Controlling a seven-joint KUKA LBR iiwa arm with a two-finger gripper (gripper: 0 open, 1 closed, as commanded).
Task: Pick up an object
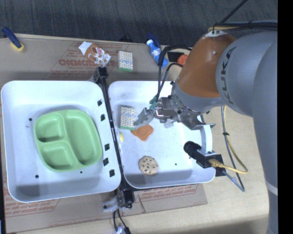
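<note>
Cardboard, printed with faded red lettering, covers the desk (234, 199) beneath two shallow white plastic bins with rounded corners. The left bin (14, 130) holds a smooth, pale green tray (67, 139) moulded into three compartments, lying tilted near the bin's middle. The right bin (185, 174) carries three small things: a flat, square packet (127, 116) with a speckled print near its left wall, a soft-looking orange piece (143, 132) with an irregular outline just right of and below the packet, and a round, tan cookie (148, 165) with dark specks near the bin's front edge.

Behind the bins, on the cardboard's far edge, lie a crumpled orange-and-white wrapper (94, 54), a second small square packet (125, 60) and a blue clamp (155, 49); another blue clamp (12, 38) sits at the far left corner.

The arm's bulky grey body and glossy orange band (205, 67) lean in over the right bin's right half. The metallic pincer (142, 118) points left, low over the bin, its tip between the speckled packet and the orange piece. How far it is open I cannot tell, and nothing visibly sits in its grasp.
</note>
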